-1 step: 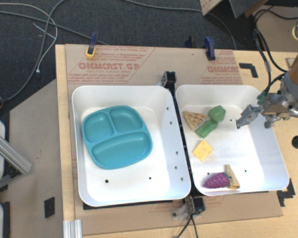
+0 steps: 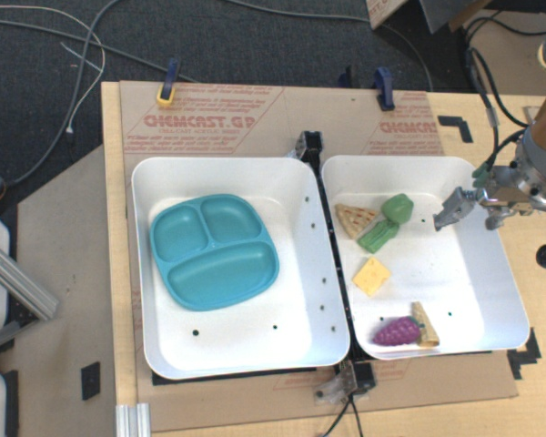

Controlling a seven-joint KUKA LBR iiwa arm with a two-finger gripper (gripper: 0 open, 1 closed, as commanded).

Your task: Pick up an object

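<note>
While the claw [image 2: 457, 209] hovers at the right bin's [image 2: 491, 335] far-right edge — grip unreadable, holding nothing visible — the green vegetable [image 2: 387, 223] lies leftward, angled diagonally.

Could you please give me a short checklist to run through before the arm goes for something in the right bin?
1. Gripper is over the right bin: ok, near its upper right part.
2. Nothing between the fingers: cannot tell from this angle.
3. Targets present: ok; green toy, waffle piece, yellow cheese piece, purple grapes.
4. A target stands apart: ok, the cheese touches nothing.
5. Green toy and waffle piece separate: not ok, they sit close together, perhaps touching.
6. Teal divided plate out of the way: ok, in the left bin.
</note>
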